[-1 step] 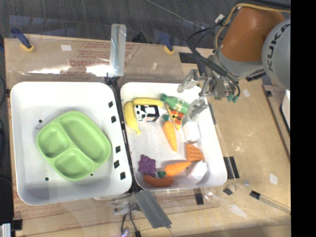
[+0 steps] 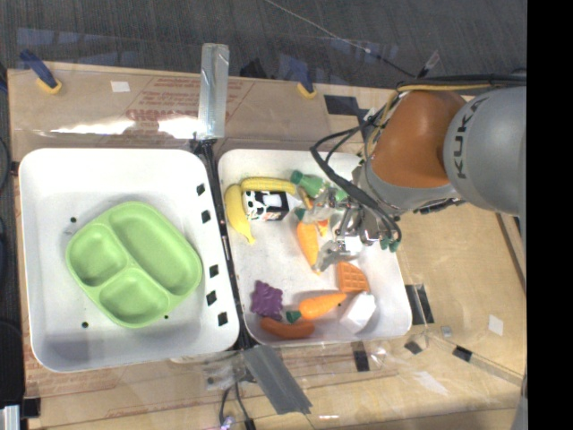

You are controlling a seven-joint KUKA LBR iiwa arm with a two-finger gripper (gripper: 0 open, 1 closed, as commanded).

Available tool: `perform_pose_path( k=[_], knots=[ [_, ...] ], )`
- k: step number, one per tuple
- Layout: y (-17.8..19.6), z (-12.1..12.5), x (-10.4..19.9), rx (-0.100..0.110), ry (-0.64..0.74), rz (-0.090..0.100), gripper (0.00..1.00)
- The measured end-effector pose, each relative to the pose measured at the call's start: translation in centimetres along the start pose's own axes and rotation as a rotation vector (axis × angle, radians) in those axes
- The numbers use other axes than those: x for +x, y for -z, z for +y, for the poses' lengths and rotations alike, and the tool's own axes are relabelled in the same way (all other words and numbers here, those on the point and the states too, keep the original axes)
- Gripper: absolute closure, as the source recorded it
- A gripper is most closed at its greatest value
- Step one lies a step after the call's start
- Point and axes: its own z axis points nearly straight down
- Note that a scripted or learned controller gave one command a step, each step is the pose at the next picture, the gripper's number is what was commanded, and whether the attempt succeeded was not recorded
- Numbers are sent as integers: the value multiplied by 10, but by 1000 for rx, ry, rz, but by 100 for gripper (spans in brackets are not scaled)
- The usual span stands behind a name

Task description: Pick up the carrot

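Carrot [image 2: 320, 306] near bin's front, just below the hand [image 2: 337, 245].

So the left white bin [image 2: 40, 240] just has a light green plastic divided plate [image 2: 132, 262] with three sections sitting in it. The right white bin [image 2: 235, 164] is way busier: a yellow banana [image 2: 242, 202] curled round a small black-and-white carton [image 2: 267, 206], purple grapes [image 2: 265, 297], a red-orange sausage [image 2: 286, 328], an orange waffle piece [image 2: 353, 278] and a white block [image 2: 361, 311].
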Motion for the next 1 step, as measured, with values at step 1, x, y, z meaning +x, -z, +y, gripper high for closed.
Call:
perform_pose_path(
  k=[1],
  knots=[
    [-45,20,-6,1,9,-7,0]
  ],
)
